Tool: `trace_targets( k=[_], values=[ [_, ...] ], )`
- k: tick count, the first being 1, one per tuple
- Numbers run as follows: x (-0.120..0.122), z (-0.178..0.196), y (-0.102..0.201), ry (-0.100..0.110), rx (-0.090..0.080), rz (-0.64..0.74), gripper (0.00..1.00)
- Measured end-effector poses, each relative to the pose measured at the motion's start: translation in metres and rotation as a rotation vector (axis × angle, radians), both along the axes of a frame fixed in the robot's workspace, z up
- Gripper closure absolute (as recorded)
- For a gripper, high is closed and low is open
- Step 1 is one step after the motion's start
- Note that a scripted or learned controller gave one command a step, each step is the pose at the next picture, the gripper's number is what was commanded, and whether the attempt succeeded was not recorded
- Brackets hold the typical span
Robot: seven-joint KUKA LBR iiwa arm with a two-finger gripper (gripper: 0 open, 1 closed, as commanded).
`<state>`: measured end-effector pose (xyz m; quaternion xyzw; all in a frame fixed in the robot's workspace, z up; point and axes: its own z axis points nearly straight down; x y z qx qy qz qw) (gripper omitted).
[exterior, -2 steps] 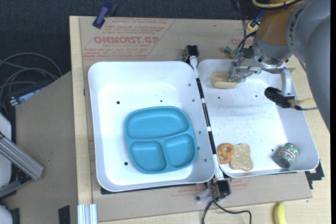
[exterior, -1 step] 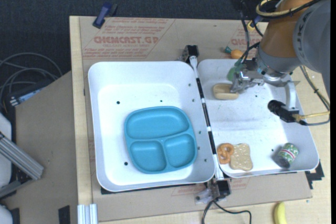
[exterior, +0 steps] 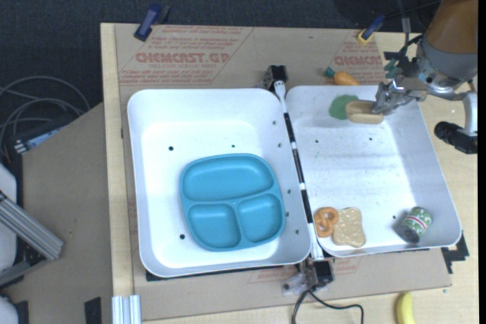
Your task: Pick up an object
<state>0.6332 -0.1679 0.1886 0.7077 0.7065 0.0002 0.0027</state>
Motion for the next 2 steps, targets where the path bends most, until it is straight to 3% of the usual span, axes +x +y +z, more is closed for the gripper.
trace_targets(
  k=[1,2],
  values=[
    [-0.0066,0.0202,0.0478,0.004,0.005,0.003,1.0],
    [-0.0071,0.0196,0.0467,0.005,0.004,0.002,0.0]
  ],
)
